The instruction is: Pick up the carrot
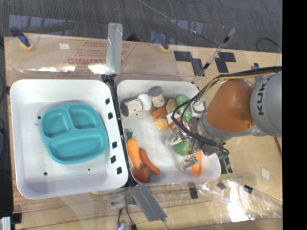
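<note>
The carrot is orange with a small green top and lies along the left wall of the right bin. My gripper hangs low over the right side of that bin, well to the right of the carrot. Its two fingers stand apart, open. A green toy lies in the gap between them, and I cannot tell whether they touch it. A second small orange piece sits just right of the lower finger.
A red sausage-shaped toy and a red piece lie against the carrot. Small cans, a white ball and other toy foods crowd the bin's back. A teal divided plate rests in the left bin.
</note>
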